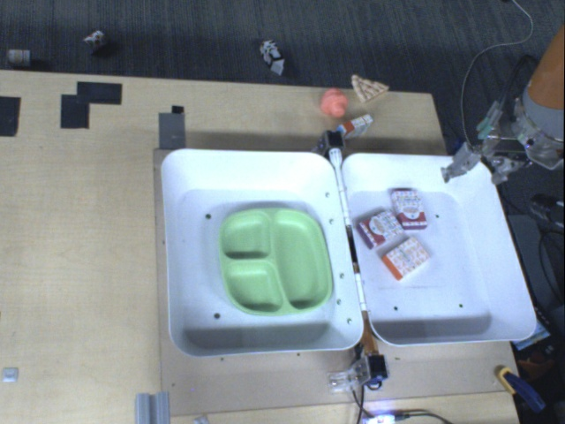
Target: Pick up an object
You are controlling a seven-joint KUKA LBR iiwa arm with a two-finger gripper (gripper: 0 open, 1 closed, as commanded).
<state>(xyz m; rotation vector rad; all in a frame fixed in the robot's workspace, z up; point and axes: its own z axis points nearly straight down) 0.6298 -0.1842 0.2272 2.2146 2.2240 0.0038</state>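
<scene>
Three small red-and-white packets lie in the right-hand white bin [494, 263], toward its left half: one packet [409, 208] uppermost, a second packet [379, 228] just below and left of it and touching or nearly so, and a third packet [405, 258] with an orange tinge a little below them, set apart and turned at an angle. All three rest flat on the bin floor, with nothing gripping them. The gripper [481, 160] hangs above the upper right corner of that bin, well apart from the packets, at the end of the grey arm [543, 122] with its orange band that enters from the right; whether its claw is spread or closed cannot be told at this angle. In the left-hand white bin [185, 237] sits a pale green divided tray [275, 260] with three compartments, lying near the middle of the bin floor. The two bins stand side by side, their inner rims meeting along a central seam. Beyond them on the wooden bench [79, 263] lie a pink ball [334, 103], a small wedge-shaped patterned object [369, 87] just right of it, and a small tube-like item [357, 126] near the top of the seam. Black patches [86, 100] mark the bench at upper left.
</scene>
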